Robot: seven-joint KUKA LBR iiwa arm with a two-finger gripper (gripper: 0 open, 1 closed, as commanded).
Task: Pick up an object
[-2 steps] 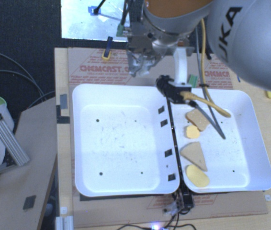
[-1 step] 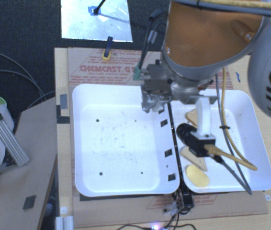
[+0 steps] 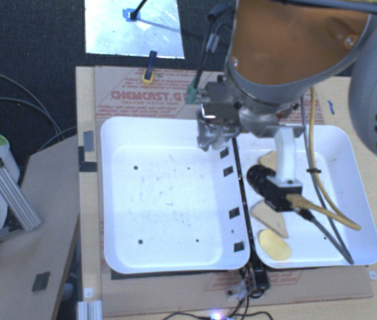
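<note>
The bench [image 3: 85, 212] bears a printed cardboard sheet [image 3: 142, 95] carrying the view-left bin [image 3: 108, 179] beside the view-right bin [image 3: 358, 199].

Grey arm [image 3: 375, 105] (black lettering), broad orange band [image 3: 288, 32], silvery claw [image 3: 210, 137]

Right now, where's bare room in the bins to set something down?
Left shallow white bin: whole floor bare, rim to rim. Right shallow white bin: crowded along its left wall, with yellow round disc and tan wedge.
</note>
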